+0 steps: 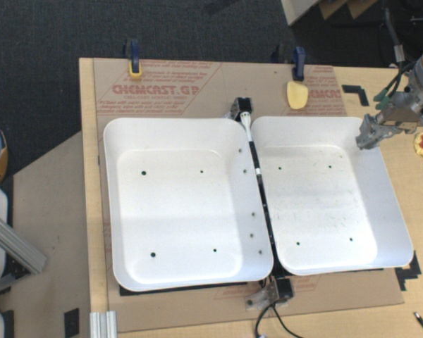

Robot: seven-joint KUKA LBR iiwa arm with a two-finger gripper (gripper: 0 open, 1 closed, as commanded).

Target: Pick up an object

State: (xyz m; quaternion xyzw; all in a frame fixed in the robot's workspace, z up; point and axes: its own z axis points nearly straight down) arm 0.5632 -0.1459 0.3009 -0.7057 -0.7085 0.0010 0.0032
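Behind the right bin (pixel 381 182), a yellow object (pixel 297 95) lies beside a blue clamp (pixel 298 62)

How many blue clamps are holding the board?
2. One blue clamp grips the board's far edge above the left bin; the other clamp grips it above the right bin. More may be hidden.

**Colours on the bench**

Both bins were white, the left bin (pixel 176 210) and the right bin (pixel 324 203) each dotted with small black spots. The board (pixel 92 189) beneath was tan with red lettering. Two clamps (pixel 133 56) were blue and yellow. A pale yellow object (pixel 297 94) lay on the board. The gripper (pixel 370 134) was grey.
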